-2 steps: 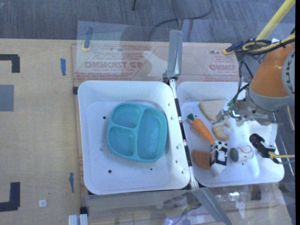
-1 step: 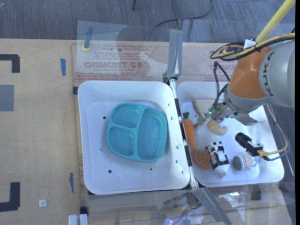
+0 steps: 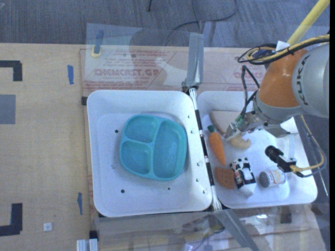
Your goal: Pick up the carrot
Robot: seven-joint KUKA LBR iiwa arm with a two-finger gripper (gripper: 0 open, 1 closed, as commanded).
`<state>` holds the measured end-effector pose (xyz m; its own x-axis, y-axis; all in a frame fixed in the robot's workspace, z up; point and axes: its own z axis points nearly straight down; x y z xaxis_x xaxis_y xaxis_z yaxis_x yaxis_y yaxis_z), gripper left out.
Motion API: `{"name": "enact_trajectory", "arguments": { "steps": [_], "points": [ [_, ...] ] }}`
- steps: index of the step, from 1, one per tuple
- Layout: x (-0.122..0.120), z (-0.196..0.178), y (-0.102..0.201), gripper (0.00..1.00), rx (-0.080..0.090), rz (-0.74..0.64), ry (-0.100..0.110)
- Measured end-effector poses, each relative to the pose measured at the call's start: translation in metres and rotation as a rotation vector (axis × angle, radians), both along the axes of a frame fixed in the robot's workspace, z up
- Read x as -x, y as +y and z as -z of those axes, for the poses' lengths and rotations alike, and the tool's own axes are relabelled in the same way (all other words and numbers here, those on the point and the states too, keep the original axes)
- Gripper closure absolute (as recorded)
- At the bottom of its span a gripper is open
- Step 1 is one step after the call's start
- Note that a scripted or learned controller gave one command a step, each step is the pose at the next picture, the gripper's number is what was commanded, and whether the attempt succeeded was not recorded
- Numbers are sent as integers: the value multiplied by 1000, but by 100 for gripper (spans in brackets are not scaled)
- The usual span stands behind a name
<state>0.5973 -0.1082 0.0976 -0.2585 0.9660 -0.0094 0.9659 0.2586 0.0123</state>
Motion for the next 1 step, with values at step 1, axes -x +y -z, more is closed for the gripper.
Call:
{"name": "enact_trajectory", "arguments": {
  "steps": [1],
  "points": [
    [39, -85, 116, 100, -8, 269, 15]
  ]
}}
